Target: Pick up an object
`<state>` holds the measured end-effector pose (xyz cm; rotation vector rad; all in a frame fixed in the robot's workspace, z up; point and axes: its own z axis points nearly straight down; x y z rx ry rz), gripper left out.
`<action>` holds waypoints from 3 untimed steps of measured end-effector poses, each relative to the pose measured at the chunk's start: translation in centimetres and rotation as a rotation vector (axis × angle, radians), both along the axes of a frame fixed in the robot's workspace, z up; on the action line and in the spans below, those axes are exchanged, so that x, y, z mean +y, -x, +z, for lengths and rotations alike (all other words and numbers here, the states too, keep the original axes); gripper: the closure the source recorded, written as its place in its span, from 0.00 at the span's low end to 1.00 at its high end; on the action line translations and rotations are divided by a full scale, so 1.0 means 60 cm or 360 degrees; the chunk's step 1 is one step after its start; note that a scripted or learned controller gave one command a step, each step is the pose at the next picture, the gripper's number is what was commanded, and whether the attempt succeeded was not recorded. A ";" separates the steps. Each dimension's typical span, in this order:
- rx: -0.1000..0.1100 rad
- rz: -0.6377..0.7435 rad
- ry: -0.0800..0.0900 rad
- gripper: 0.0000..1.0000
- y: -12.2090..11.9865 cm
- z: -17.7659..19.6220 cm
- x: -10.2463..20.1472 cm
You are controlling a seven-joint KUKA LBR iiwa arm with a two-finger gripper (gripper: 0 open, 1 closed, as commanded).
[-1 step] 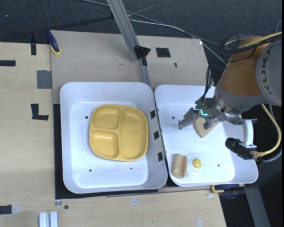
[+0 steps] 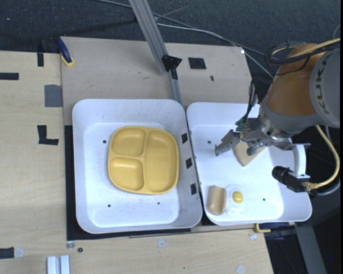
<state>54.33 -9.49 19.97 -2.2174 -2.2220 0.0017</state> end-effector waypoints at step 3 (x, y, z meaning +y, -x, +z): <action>-0.0010 -0.0001 0.0003 1.00 0.003 -0.169 -0.003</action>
